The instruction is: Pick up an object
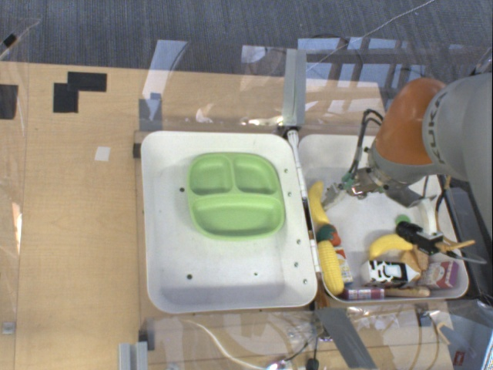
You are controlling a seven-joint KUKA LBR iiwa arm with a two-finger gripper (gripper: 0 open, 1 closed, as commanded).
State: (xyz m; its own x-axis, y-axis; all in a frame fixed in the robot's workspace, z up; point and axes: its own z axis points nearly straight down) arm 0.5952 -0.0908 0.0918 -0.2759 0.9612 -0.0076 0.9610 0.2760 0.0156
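The gripper is seen low in the right bin, near its left wall; whether it is open or closed cannot be told, since it is small and partly masked by cables and the wrist. Nothing is seen held in it.

The nearest candidate is a banana, lying along the left wall just beside the gripper. It is judged to be a light plastic toy, stiff and smooth, so it may slip if pinched at its curved ends; a hold across its middle is judged best, though the wall close beside it leaves little room on that side.

Below it an ear of corn is lying lengthwise, with a small red and green piece between the two. The corn is judged light, rigid and ribbed, easier to keep hold of across its width. A second banana rests further right, among crowded items at the bin's near edge.

In the left bin a green tray is lying flat; it is judged too wide for a pinch except at its rim
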